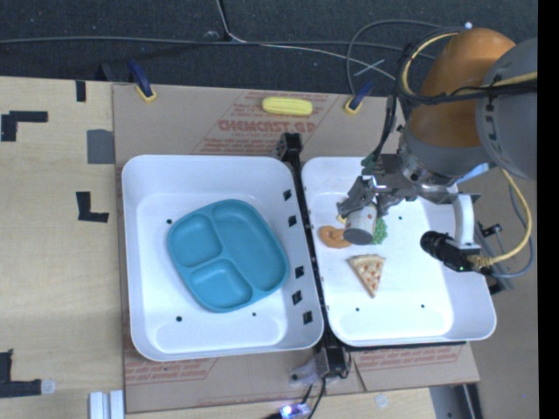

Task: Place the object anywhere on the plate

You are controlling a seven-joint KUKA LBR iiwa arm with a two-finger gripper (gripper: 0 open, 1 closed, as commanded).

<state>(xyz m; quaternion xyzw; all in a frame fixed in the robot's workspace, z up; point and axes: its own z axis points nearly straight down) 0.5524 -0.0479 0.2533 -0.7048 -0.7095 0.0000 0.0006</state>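
Note:
A blue plate (227,253) with three compartments lies in the left white bin (148,190). In the right bin (437,312) lie an orange curved food piece (332,236), a green piece (380,230) and a pizza-slice toy (368,273). My gripper (358,218) hangs low over the right bin, just above and between the orange and green pieces. A grey cylindrical part at its tip sits beside the orange piece. Nothing can be seen held.
A yellow banana-like object (286,106) lies on the cardboard behind the bins. Two clamps (144,85) hold the cardboard's back edge. Cables loop above the arm. A black divider (301,234) runs between the bins.

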